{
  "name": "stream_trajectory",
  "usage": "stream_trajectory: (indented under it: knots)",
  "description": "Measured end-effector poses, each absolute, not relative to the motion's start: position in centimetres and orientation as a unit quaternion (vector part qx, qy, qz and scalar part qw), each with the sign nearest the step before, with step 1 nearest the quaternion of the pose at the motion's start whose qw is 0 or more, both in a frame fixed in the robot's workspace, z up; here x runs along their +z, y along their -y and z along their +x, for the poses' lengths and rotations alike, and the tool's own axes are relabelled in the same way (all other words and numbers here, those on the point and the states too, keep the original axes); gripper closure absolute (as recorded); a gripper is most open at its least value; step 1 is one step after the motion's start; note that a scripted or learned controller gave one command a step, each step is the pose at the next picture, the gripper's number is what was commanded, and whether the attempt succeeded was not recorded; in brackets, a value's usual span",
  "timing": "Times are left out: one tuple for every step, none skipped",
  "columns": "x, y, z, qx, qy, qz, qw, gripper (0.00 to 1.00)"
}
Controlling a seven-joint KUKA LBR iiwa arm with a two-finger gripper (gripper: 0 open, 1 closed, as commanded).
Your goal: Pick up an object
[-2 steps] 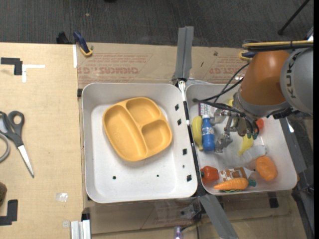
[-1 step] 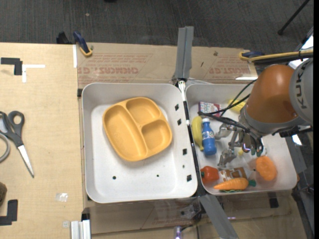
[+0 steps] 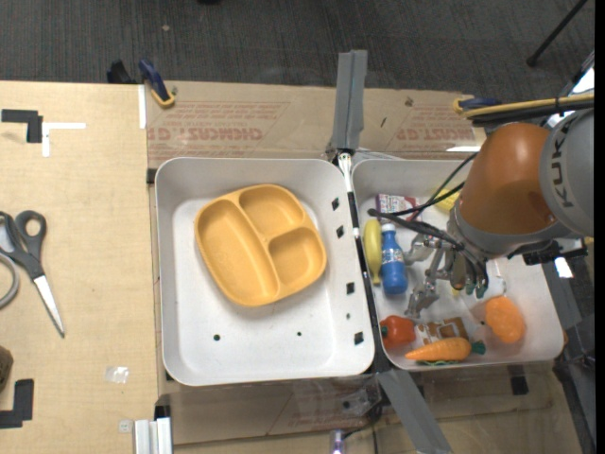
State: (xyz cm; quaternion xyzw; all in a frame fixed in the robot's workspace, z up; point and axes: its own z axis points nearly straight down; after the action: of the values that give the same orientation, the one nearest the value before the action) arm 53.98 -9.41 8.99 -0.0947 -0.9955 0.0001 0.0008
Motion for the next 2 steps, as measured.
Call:
stream_trajectory:
  knots:
    - [9.1, 9.3, 55.1, 0.0006, 0.998, -0.068, 0.0, 0.0]
    - [9.1, 10.5, 64.2, 0.0003, 0.993, -0.119, 0.0, 0.0]
